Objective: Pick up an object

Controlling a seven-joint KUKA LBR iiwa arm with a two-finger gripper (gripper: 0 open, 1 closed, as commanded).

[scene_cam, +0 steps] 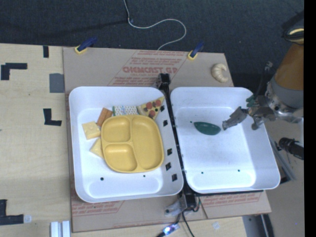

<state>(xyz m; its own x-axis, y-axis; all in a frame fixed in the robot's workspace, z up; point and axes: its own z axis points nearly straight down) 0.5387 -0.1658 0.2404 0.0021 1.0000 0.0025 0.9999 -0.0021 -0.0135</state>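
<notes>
Arm: I reach in low from the right, over the right bin (256,174).
My fingers (230,123): I cannot tell their spread; tip near the green object (207,128).
Room: bare bin floor around it.

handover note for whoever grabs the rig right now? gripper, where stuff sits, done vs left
Gripper: over the right bin, near its right side, just right of the green object. Nothing is visibly between its fingers; open or shut can't be told from this view.
Green object: lying on the right bin floor, upper middle.
Left bin: yellow divided plate in the centre, with small flat pieces tucked around its upper and left edges.
Done: nothing picked yet.
Left: grasp and lift an object; the green one is nearest the gripper.
</notes>
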